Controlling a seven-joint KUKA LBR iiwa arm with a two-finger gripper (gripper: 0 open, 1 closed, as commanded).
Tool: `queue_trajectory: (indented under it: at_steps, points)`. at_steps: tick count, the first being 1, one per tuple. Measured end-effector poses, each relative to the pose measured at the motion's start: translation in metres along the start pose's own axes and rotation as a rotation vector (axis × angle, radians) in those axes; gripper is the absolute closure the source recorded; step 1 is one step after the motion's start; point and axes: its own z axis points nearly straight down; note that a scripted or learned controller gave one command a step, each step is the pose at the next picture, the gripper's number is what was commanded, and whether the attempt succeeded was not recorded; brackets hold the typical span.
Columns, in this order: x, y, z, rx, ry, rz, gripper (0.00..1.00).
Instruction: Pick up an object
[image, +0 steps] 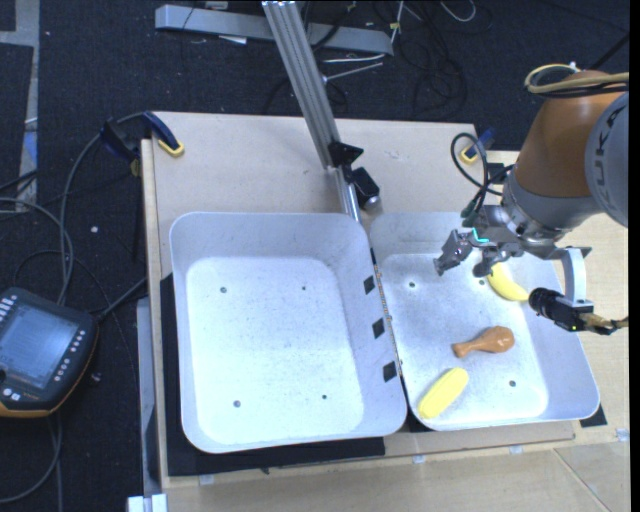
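Over the right bin, toward its two o'clock corner, the grey arm with its orange band reached in from the right edge of the camera view. Its gripper hung above the upper part of that bin, with dark finger parts pointing toward nine o'clock and a small teal spot showing at the wrist. How far apart the jaws stood could not be told from this slanted look, and nothing could be seen between them.

Three objects lay on the speckled floor of the right bin. A yellow banana sat just beside the gripper, at its four o'clock, partly tucked under the wrist hardware. A brown drumstick-shaped toy lay near the bin's middle, at six o'clock from the banana, with its narrow end pointing toward nine o'clock. A yellow oblong piece rested at seven o'clock from the drumstick, near the bin's lower left corner, tilted along a diagonal. The three were apart from one another.

A black fitting with a cable stuck out from the arm at three o'clock of the banana. The left bin stood touching the right one along their shared edge, on the pale bench. At eight o'clock, off the bench, a handheld pendant lay on the dark floor.
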Motion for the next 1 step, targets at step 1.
queue_trajectory:
  at_steps: [1]
  points:
    - [0.0, 0.0, 0.0, 0.0, 0.0, 0.0, 0.0]
